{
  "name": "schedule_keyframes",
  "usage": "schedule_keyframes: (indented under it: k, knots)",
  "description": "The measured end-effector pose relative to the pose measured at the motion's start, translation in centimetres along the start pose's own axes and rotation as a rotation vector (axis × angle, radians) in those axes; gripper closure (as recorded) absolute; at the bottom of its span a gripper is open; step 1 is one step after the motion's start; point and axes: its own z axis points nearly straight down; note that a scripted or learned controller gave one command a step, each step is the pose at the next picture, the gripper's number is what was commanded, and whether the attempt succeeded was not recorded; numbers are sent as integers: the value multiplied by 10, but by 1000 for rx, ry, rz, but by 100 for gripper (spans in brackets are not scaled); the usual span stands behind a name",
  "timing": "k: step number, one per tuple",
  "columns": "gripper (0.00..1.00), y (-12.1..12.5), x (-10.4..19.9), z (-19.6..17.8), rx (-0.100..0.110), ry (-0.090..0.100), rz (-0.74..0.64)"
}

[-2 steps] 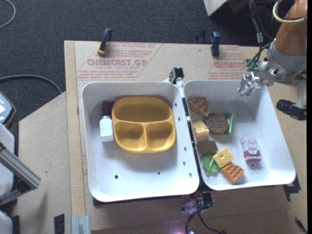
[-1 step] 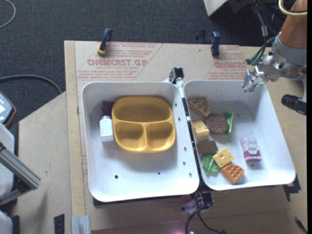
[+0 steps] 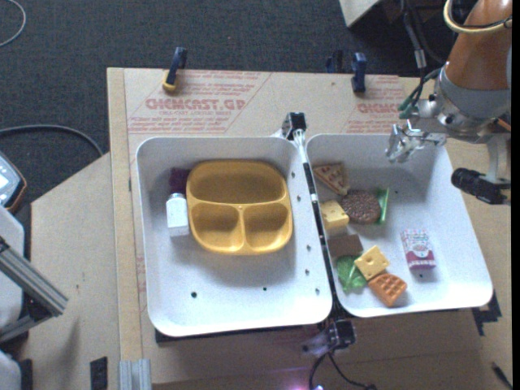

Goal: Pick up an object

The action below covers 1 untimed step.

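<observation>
My gripper (image 3: 400, 150) hangs over the far edge of the right bin (image 3: 455, 218), above bare white floor, with nothing seen between its fingers. In that bin lie a toast slice (image 3: 331, 176), a brown burger patty (image 3: 361, 206) on a green leaf, a yellow cheese cube (image 3: 333, 215), a brown block (image 3: 346, 243), a green piece (image 3: 349, 272), a holed cheese wedge (image 3: 373, 262), an orange waffle (image 3: 387, 288) and a red-and-white carton (image 3: 418, 250). All of them sit nearer the camera and left of the gripper.
The left bin (image 3: 154, 275) holds a yellow divided plate (image 3: 240, 205), a small white bottle (image 3: 177, 214) and a purple item (image 3: 179, 177) behind it. Clamps (image 3: 175, 68) grip the board's far edge. The grey and orange arm (image 3: 479, 47) comes in at upper right.
</observation>
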Motion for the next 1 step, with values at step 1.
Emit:
schedule_keyframes:
  k: [1]
  knots:
    - [100, -28, 48, 13, 3, 1, 0]
